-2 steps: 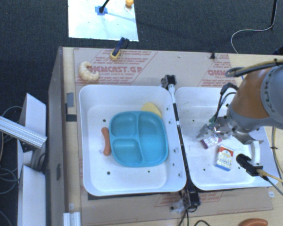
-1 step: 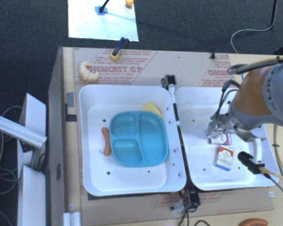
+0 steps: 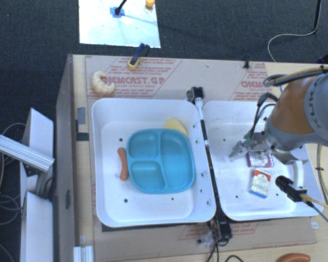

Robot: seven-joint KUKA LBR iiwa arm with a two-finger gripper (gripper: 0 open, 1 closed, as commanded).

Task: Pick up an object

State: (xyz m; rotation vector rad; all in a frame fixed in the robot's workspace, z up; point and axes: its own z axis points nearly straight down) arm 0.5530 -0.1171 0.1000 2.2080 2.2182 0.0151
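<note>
So I'm hanging over the right bin, my gripper mid-frame right, jaws spread with nothing between them. Two packets sit right of it: a pink one just beside, a red one lower. Left bin has a blue tray, sausage.

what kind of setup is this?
Likely a robot grasping lab bench: a KUKA arm over two white bins, toy food like a hot dog, cardboard backing, carpet floor.
</note>
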